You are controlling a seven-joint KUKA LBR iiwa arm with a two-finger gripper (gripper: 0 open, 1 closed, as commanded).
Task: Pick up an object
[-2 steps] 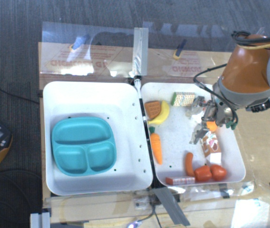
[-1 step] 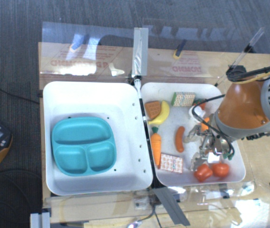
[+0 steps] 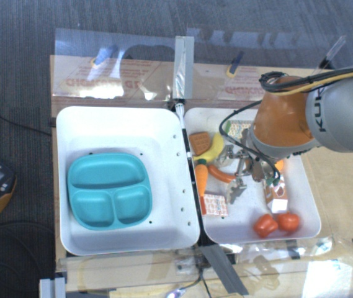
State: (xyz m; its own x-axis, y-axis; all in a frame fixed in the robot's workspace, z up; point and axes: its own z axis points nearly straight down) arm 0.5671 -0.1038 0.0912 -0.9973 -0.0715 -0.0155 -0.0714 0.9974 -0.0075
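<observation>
Beside round glossy tomatoes [image 3: 277,223], metal gripper [image 3: 238,177]

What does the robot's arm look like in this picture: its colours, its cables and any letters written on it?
The grey robot arm is thick and rounded, with a wide orange band above the wrist. Dark letters "KU" are printed on the grey part at the frame's edge. Black and yellow cables run along its top, and a thin dark cable loops beside the band. The metal two-finger gripper is silvery, with small wires around it.
</observation>
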